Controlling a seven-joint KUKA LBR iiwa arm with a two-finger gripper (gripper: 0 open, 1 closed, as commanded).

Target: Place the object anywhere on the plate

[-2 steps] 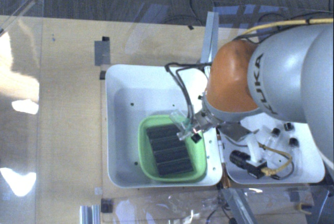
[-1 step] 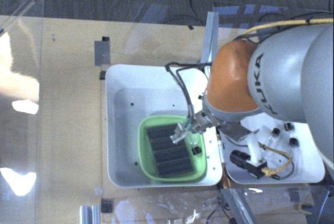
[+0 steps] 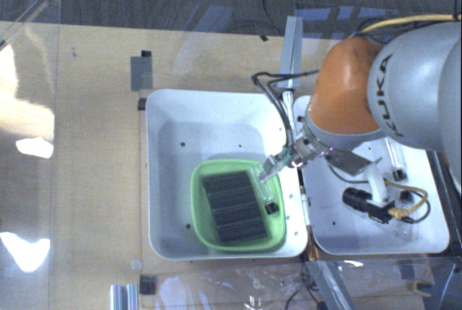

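Note:
A green plate [image 3: 198, 209] with a raised rim sits in the near right part of the left white bin [image 3: 170, 149]. A dark ridged rectangular block [image 3: 232, 207] lies flat on the plate and covers most of its middle. A small black piece [image 3: 271, 208] rests at the plate's right side, beside the block. My gripper [image 3: 268, 170] hangs over the plate's far right rim, just off the block's far right corner. Nothing can be seen held in it.
The arm's grey body and orange band [image 3: 346, 95] loom over the right white bin [image 3: 426, 233] and hide much of it. The bins' shared wall [image 3: 302, 200] runs just right of the plate. The left bin's floor shows bare white at its far left.

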